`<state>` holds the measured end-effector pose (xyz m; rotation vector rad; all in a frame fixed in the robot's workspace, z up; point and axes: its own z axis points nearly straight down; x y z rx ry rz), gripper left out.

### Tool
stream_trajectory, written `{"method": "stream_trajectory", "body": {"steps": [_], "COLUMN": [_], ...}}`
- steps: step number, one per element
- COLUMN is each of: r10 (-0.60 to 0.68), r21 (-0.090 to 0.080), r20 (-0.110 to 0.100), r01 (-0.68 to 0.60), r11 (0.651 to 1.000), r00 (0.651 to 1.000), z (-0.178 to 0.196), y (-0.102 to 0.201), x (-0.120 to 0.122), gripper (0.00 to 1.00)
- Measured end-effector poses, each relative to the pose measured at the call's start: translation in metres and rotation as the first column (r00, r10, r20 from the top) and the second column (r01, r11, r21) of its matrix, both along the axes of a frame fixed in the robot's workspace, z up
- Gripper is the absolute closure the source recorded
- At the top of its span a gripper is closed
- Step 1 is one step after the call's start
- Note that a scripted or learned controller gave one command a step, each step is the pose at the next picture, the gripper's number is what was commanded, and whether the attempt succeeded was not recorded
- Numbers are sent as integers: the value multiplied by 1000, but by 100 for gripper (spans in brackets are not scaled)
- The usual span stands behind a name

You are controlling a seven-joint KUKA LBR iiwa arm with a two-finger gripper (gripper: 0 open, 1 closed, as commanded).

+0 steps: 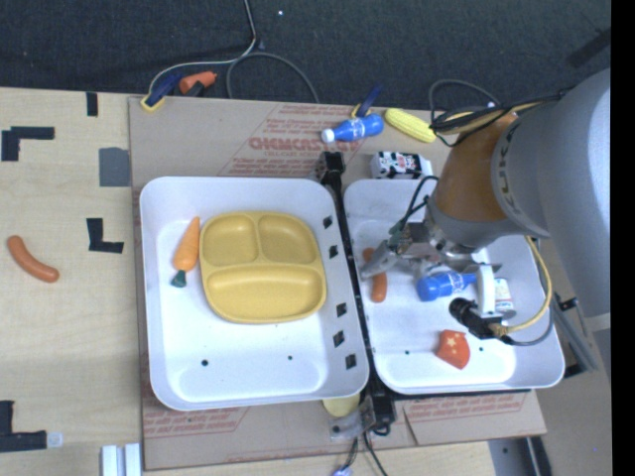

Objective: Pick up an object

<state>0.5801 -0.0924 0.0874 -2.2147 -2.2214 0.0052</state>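
From above, the arm is reaching into the right bin, its gripper hanging near that bin's left wall, likely lining up on the small orange piece just below it. Whether the jaws are released or clenched, I cannot tell. Also in that bin are lying one blue bottle and one red piece. Left of it, the second bin is holding one yellow tray and one carrot.

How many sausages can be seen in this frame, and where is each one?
2. One sausage lies on the bench, left of both bins. A smaller sausage lies in the right bin near its left wall, by the gripper. The arm may hide others.
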Motion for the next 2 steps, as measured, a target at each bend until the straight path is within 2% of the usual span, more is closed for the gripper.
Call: {"method": "stream_trajectory", "body": {"steps": [1,2], "r10": [-1,6], "r21": [0,2], "r20": [4,13], "r01": [1,-6], "r11": [1000,1000], "r00": [1000,1000], "z": [12,102], "y": [-1,70], "x": [1,11], "gripper": [100,100]}}
